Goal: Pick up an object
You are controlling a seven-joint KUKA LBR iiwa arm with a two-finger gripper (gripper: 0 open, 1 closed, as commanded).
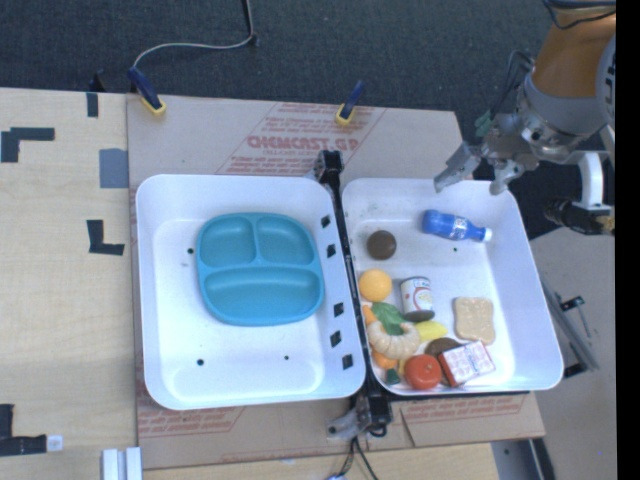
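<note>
My gripper (472, 179) hangs over the far right rim of the right bin (535, 298), fingers spread open with nothing between them. Just below it, inside the bin, lies a blue bottle (452, 226) on its side. Farther toward the front are a brown round piece (381, 244), an orange (375, 285), a small can (416, 295), a cracker (474, 319), a tomato (423, 371) and a red-and-white packet (467, 363).
The left bin (165, 298) holds a blue divided plate (260, 268). A black divider (338, 268) runs between the bins. Yellow clamps (350, 106) sit on the cardboard behind them. A cable (200, 46) lies at the back.
</note>
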